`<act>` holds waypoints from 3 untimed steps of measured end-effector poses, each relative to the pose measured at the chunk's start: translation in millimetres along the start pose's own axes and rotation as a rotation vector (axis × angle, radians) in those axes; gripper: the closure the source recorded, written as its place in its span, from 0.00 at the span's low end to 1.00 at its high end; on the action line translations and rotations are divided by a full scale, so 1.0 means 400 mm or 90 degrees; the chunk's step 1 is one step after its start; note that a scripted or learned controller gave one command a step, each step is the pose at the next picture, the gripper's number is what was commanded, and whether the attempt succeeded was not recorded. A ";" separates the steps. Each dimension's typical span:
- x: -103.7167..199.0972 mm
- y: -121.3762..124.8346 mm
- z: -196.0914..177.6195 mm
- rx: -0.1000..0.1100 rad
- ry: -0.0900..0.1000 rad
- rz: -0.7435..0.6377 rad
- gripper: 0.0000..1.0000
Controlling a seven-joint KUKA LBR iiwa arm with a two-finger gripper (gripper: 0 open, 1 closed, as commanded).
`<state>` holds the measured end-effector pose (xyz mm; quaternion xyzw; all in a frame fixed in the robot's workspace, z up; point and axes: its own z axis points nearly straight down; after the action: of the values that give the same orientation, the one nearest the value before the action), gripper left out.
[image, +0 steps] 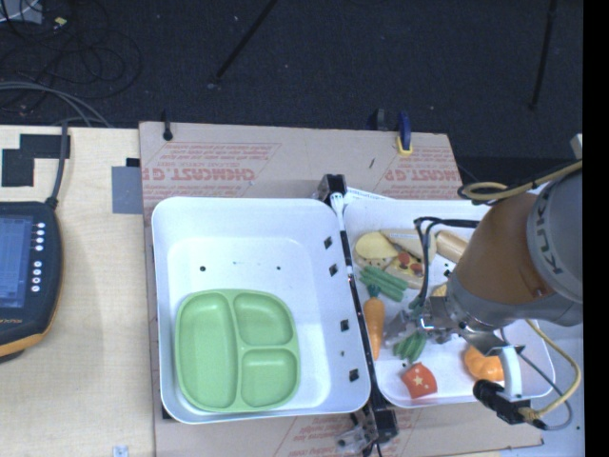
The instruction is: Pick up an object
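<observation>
Camera view: we see the arm [519, 255] reaching in from the right, its gripper [411, 324] lowered into the right bin [542, 388]. We cannot tell the gripper's state. Nearest lies a red toy [419, 380], just below the gripper; an orange carrot [374, 324] lies just left of it, and a green piece [383, 282] sits beyond. The left bin [247, 227] holds a green divided plate [238, 350]. Both bins rest on a cardboard-covered surface [219, 165]; a dark floor [285, 46] lies behind.
</observation>
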<state>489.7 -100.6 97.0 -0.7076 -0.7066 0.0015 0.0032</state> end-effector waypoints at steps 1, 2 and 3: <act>-0.003 0.177 0.018 -0.005 -0.004 0.000 0.00; 0.022 0.014 0.001 0.002 0.001 0.000 0.00; 0.017 0.020 -0.021 0.002 0.000 0.002 1.00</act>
<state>497.6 -93.9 105.3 -0.7090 -0.7052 0.0023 0.0043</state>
